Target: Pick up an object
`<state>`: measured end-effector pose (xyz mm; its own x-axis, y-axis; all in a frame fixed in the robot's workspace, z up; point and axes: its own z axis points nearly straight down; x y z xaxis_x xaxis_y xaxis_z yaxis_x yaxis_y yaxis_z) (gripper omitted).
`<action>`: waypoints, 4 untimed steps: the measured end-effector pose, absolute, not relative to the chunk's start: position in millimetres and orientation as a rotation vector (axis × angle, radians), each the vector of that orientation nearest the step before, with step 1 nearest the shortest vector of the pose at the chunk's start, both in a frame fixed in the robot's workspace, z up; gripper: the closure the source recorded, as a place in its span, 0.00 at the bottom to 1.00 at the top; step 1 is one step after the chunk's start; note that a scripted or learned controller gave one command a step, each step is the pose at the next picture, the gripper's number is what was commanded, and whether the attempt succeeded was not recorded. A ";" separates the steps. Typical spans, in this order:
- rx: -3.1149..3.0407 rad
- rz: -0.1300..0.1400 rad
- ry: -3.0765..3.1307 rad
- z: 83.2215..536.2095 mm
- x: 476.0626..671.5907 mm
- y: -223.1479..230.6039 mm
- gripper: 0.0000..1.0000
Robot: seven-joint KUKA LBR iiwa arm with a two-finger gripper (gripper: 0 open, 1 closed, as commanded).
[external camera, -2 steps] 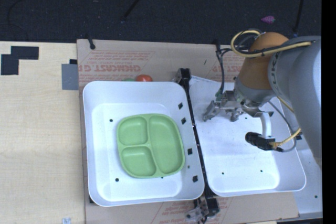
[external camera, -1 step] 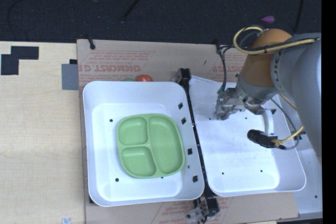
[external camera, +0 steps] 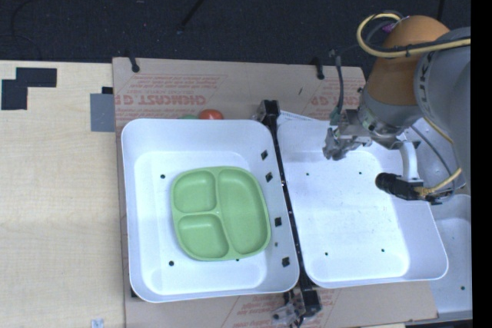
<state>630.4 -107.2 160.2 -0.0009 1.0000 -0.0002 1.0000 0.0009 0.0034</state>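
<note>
- Gripper (external camera: 336,147) over right bin (external camera: 361,242), near its far rim; finger state unclear.
- Green divided plate (external camera: 220,213) flat in left bin (external camera: 146,165), centred.
- Small red object (external camera: 211,115) behind left bin's far wall.

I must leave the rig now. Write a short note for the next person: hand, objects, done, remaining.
Hand: above the far edge of the right bin, nothing seen between its fingers; open or shut cannot be told.
Objects: green divided plate lies flat in the left bin. A small red thing sits behind that bin, outside it.
Done: nothing picked yet.
Left: the whole pick.
</note>
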 end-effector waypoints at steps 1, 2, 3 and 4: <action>2.219 0.002 2.220 206.4 637.4 -113.1 1.00; 2.219 0.001 2.223 234.4 637.6 -115.1 1.00; 2.220 -0.002 2.229 223.1 631.2 -59.5 1.00; 2.221 -0.003 2.228 216.7 626.1 -13.4 1.00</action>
<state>626.1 -13.4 216.7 -0.0034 1.0000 0.0018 1.0000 0.0034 -0.0041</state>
